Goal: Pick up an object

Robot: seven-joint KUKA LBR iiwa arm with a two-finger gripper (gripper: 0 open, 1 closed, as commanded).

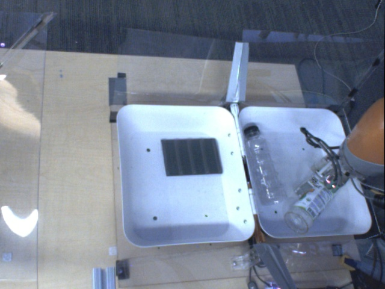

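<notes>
Look to the right bin — both candidates lie there, while the left bin carries just a dark ribbed pad on its floor. A clear plastic bottle with a dark cap lies flat along the right bin's left wall, cap toward the far edge, its long axis running roughly near-to-far and leaning slightly rightward at the base. It rests against the wall most likely because the bin floor dishes and round things roll to the sides.

The gripper is low over a second clear container, which lies on a diagonal: one end toward the near-left of the bin, the other up under the wrist. Your arm comes in from the right, so the tool sits nearly in line with that container's axis. Whether the hand is apart or together you cannot tell from here; cables and the wrist body cover it. Nor can you tell if it touches the container.
</notes>
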